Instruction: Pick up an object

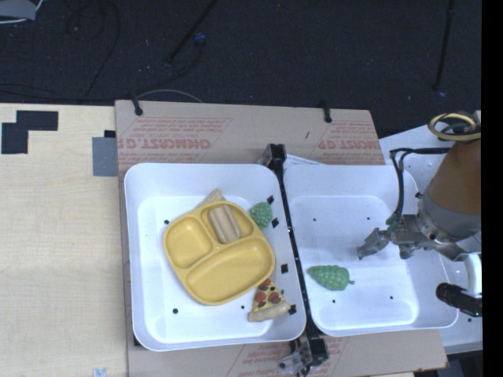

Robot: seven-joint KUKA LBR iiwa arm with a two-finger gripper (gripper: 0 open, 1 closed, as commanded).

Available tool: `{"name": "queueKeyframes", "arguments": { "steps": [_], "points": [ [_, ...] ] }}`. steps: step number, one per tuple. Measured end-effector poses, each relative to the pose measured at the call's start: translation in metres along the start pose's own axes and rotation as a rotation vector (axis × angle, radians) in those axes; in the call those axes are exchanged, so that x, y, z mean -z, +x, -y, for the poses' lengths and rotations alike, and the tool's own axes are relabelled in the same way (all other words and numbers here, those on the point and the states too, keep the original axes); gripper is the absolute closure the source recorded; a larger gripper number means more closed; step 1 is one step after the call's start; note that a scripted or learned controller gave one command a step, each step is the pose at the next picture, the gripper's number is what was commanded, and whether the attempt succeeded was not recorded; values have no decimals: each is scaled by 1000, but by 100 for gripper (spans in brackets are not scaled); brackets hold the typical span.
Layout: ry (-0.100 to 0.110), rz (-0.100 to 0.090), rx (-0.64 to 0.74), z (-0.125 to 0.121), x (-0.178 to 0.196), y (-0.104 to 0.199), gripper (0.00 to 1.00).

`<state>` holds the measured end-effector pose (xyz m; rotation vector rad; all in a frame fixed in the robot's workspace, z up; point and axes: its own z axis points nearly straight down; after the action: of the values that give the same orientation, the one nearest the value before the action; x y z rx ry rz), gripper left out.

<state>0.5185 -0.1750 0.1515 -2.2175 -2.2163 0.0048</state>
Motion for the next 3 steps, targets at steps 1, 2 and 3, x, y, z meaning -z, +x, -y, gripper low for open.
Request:
{"name": "queueKeyframes", "arguments": {
  "steps": [1, 2, 3],
  "points": [
    [1, -1, 0, 0, -44, 4, 0],
    [-1, 0, -3, 0, -32, 3, 100],
    [-9, 3, -4, -1, 16, -7, 100]
  ]
}}
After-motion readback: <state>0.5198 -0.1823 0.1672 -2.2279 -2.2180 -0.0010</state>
